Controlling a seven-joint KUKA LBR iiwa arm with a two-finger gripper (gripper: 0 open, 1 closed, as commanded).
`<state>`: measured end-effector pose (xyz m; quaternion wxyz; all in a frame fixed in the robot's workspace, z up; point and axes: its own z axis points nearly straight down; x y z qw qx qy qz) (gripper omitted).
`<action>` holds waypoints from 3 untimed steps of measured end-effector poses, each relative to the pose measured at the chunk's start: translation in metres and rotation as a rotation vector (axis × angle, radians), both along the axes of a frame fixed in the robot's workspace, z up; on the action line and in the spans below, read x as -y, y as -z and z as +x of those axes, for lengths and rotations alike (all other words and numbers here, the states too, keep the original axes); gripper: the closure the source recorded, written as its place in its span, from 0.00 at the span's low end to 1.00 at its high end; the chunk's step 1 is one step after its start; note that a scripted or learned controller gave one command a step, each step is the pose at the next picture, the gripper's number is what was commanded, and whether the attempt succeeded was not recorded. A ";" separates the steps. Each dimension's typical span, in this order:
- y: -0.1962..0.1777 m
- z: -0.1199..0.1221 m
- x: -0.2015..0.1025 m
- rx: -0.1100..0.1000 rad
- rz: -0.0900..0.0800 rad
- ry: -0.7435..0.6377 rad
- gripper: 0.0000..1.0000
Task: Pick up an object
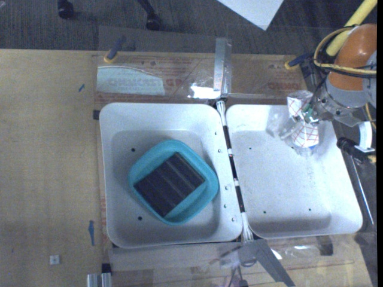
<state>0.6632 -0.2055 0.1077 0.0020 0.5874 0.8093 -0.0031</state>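
Over the right bin's [335, 220] far corner we find the claw [310, 115] buried in a crumpled white wrapper [304, 130] with red lines and a clear film edge. We cannot tell whether it is clenched or released; the wrapper hides it. We judge the wrapper very light, soft and crinkly, likely to slip, so best pinched on a bunched fold. In the left bin [114, 124] sits a teal tray [206, 178] holding a dark ribbed block [169, 183].

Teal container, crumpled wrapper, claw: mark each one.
teal container [204, 173]: camera view, its right rim.
crumpled wrapper [305, 135]: camera view, its white gridded face.
claw [310, 113]: camera view, tip against the wrapper.
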 end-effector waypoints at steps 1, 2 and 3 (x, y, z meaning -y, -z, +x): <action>-0.019 -0.057 -0.045 0.000 0.008 -0.337 0.00; 0.019 -0.034 0.010 0.010 0.015 -0.237 0.00; 0.008 -0.033 0.011 0.016 0.013 -0.234 1.00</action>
